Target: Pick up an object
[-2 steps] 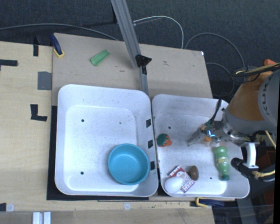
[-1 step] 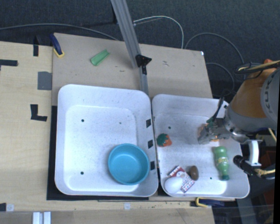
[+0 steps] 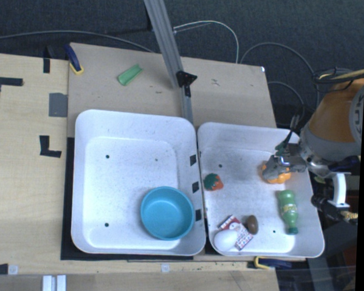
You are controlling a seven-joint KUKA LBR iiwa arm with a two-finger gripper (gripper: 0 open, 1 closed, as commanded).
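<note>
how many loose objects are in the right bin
5: an orange object under the claw, a green plastic bottle, a small red-green toy, a brown egg-shaped piece, and a white and red packet. The arm may hide more.

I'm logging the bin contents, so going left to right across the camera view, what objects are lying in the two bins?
blue bowl → small red and green item → white egg-shaped object → brown object → orange object at the gripper → green bottle

No legible text or numbers, even on the red-and-white packet.
</note>
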